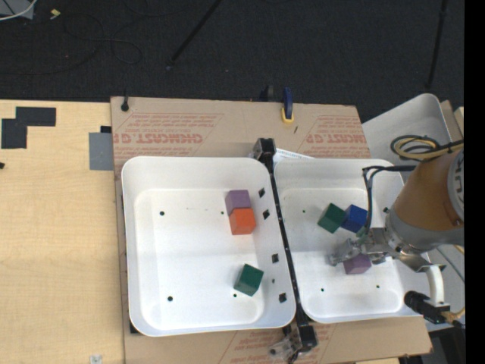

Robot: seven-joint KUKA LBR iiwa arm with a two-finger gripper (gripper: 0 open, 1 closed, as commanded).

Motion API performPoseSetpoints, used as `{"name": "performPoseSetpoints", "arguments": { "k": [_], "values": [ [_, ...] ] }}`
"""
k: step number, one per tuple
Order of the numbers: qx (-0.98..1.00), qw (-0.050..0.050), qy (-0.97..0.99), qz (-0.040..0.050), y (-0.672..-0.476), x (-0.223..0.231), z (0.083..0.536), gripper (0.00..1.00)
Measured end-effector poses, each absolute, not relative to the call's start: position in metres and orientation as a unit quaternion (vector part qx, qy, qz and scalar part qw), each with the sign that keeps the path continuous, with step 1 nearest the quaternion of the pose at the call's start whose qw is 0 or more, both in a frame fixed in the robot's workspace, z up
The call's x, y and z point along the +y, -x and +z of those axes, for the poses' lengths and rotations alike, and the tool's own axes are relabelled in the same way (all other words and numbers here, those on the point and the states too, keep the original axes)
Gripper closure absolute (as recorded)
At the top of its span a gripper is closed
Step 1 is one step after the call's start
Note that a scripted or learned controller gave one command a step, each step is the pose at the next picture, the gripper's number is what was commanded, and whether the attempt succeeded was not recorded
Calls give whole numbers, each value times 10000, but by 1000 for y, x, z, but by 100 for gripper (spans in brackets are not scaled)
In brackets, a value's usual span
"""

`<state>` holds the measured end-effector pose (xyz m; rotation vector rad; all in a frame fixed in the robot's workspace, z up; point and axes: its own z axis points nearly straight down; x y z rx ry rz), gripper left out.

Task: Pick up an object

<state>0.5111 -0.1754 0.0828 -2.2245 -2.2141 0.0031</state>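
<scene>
- Leftmost, the left bin (140, 203) is a shallow white tray with rounded corners and a smooth, slightly glossy floor dotted with small dark marks; it sits on a brown cardboard sheet (174, 131) printed with red lettering.
- Inside it, a pale purple cube (237, 200) touches an orange cube (242, 221) just in front of it, the pair lying near the divider (274, 226); a dark green cube (248, 279) stands apart nearer the front wall. All three look like matt, hard-edged blocks.
- Next, the black divider strip runs between the two trays, with clamps at its ends.
- In the right bin (318, 305), a green cube (331, 218) and a blue cube (354, 218) touch side by side towards the middle.
- Lower and to their right lies the small purple block (356, 264), the likely target: it sits directly at the tips of the gripper (353, 255), on the side of the fingers nearer the front wall. It is roughly cubic, so no long axis matters.
- Whether the metal fingers are spread around it or closed on it I cannot tell; they blur into the block.
- Furthest right, the arm (428, 203), with its orange band, leans in over the bin's right wall, so the purple block is much nearer than the green-blue pair.
</scene>
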Motion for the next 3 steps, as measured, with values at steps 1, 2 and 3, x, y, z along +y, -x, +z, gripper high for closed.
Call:
{"name": "performPoseSetpoints", "arguments": {
  "k": [1, 2, 3],
  "values": [
    [-7046, 18, 7096, 7, -512, -176, 98, 100],
    [-7083, 4, 7059, -3, -544, -138, 87, 100],
    [-7127, -1, 7015, -48, -548, 8, 193, 100]
  ]
}}
